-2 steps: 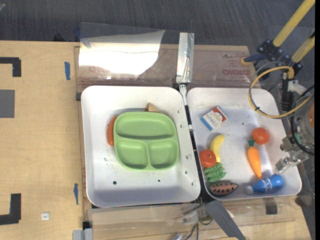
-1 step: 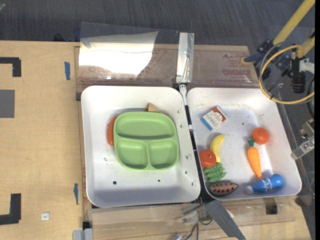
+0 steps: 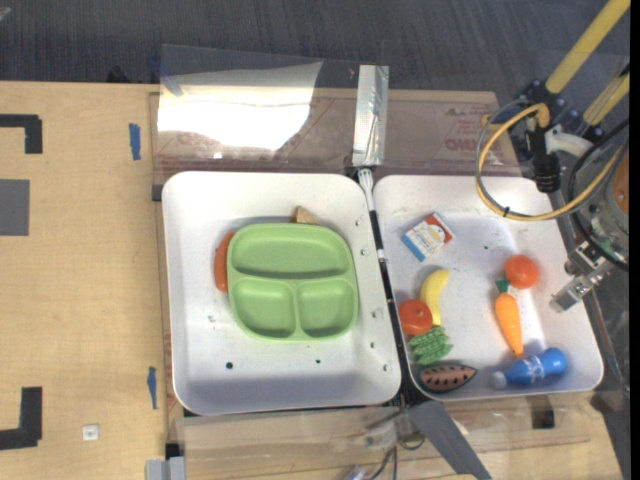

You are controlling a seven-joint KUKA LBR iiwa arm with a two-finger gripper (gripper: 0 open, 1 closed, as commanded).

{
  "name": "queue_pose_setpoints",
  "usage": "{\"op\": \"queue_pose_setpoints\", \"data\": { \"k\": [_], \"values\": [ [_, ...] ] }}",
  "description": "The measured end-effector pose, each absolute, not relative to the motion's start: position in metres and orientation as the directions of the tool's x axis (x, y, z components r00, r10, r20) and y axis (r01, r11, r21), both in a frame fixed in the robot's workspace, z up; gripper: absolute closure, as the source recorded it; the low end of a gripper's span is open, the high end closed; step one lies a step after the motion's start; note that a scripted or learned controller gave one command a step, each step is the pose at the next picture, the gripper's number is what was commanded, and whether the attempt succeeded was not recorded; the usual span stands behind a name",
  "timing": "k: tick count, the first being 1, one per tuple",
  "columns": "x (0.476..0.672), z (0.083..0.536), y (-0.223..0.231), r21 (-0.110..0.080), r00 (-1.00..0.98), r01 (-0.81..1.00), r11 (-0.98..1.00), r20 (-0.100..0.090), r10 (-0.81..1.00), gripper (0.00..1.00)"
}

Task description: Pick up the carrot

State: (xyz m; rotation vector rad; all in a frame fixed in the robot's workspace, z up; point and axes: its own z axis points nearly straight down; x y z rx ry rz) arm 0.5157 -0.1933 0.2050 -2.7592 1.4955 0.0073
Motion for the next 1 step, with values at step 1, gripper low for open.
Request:
{"op": "queue_pose_setpoints", "data": {
  "k": [1],
  "values": [
    [0.4903,0.2552,-0.2142,-0.004,0.657,-0.754,-0.657,0.001,-0.754,1.00]
  ]
}}
